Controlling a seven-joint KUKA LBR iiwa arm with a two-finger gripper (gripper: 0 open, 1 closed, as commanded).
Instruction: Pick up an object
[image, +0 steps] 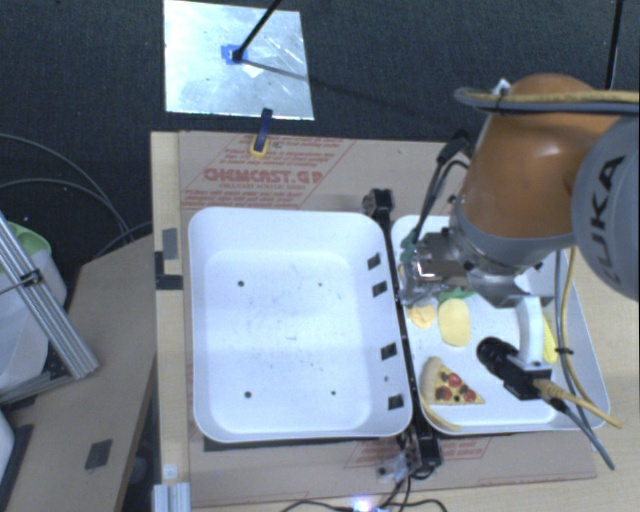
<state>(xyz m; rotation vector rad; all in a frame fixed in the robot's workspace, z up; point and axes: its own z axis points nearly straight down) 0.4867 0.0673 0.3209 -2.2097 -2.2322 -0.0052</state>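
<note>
Cardboard sheet (268, 172) reads "CHEMCAST"; arm (612, 190) shows "KU"

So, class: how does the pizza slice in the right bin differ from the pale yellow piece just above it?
The pizza slice is a flat triangle with red spots; the pale yellow piece is rounded and plain. The pizza slice lies near the bin's front edge, the yellow piece right under the gripper. Both rest in the right bin.

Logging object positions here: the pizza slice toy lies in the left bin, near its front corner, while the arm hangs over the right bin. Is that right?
Not quite. The camera view shows the pizza slice toy in the right bin, near its front left corner, not the left bin. The arm does hang over the right bin.
</note>
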